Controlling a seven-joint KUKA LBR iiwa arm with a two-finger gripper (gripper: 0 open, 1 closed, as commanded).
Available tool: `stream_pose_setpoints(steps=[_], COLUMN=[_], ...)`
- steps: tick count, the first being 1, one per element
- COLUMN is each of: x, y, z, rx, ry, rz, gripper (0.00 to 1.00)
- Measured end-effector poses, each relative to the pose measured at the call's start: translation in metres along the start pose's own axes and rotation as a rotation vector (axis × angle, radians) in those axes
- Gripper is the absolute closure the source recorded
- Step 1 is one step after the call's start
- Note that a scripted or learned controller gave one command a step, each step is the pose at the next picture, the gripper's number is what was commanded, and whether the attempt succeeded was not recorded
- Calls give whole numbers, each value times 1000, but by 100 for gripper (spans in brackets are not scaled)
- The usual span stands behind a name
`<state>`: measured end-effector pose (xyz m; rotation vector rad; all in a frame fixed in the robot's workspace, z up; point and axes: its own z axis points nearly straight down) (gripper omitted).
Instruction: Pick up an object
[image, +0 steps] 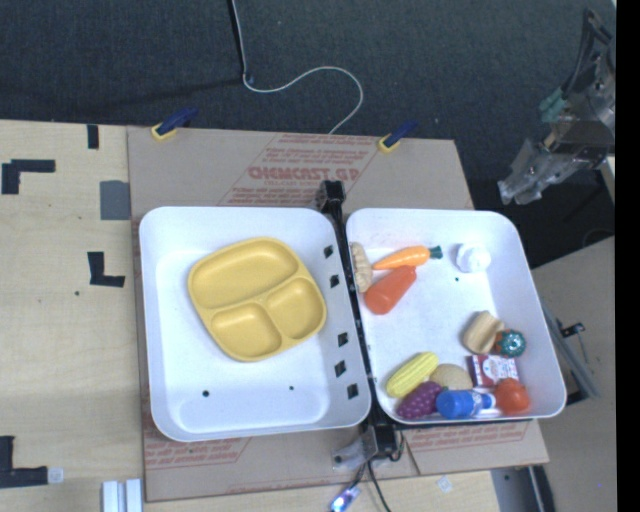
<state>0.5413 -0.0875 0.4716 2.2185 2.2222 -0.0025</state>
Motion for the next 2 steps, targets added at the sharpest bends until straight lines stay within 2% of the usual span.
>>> stream_pose_setpoints(steps=[1, 2], x=[66, 116], y=[-39, -58], z=[139, 95], rx=[18, -1], ry=[5, 4], rz=[-4, -6], gripper=[100, 100])
